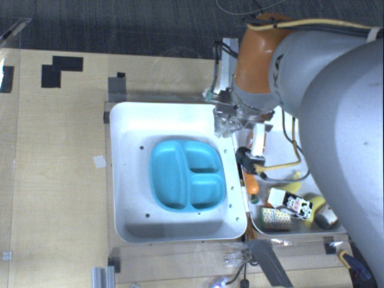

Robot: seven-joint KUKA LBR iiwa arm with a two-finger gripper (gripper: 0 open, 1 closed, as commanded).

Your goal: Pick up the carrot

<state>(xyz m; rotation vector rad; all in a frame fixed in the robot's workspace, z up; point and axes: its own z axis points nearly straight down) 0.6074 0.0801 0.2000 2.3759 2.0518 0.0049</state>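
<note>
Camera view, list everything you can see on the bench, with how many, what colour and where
Left bin: one, white, middle of the view.
Divided tray: one, blue, three compartments, inside the left bin.
Right bin: one, white, largely covered by the arm.
Carrot: one, orange, right bin, near its left wall.
Mesh-patterned item: one, grey, right bin's near edge.
Small box: one, black and white, right bin.
Other small items beside the box: too blurred to name.
Arm: one, grey with an orange band, from the right.
Gripper: one, over the bins' shared edge.
</note>
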